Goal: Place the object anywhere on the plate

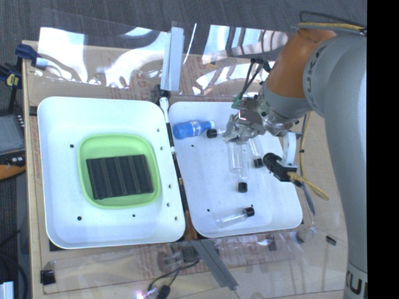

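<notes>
Sitting mid-floor of the left bin [56, 123], the green plate [118, 172] with its dark ribbed insert lies flat and open from above, ready as the drop spot. Across the divider, the right bin [206, 204] carries a blue bottle [190, 129] near its top-left corner and clear vials [235, 156], one [234, 216] by the bottom edge. The end effector [244, 132] hangs over the upper vial, seemingly to pick it; how far open it is, I cannot tell.

plate [118, 147] in left bin [56, 123], vials [235, 217] in right bin [199, 198]
</notes>
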Controlling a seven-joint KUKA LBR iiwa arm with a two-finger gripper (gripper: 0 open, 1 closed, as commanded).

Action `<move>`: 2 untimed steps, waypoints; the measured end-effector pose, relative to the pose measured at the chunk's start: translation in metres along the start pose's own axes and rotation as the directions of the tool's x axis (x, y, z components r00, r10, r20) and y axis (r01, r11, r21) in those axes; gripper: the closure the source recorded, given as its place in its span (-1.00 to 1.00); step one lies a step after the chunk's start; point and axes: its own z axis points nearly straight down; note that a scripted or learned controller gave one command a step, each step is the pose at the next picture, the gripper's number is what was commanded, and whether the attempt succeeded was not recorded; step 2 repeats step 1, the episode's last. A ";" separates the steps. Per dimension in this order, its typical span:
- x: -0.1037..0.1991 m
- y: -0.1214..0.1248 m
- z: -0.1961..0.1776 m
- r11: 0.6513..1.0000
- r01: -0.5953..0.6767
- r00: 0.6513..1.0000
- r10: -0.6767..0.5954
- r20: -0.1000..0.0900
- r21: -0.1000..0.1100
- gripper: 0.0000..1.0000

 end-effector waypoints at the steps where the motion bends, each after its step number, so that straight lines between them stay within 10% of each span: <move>1: 0.000 0.000 0.000 1.000 0.000 1.000 0.000 0.000 0.000 -1.00; 2: 0.000 0.000 0.000 1.000 0.000 1.000 0.000 0.000 0.000 -1.00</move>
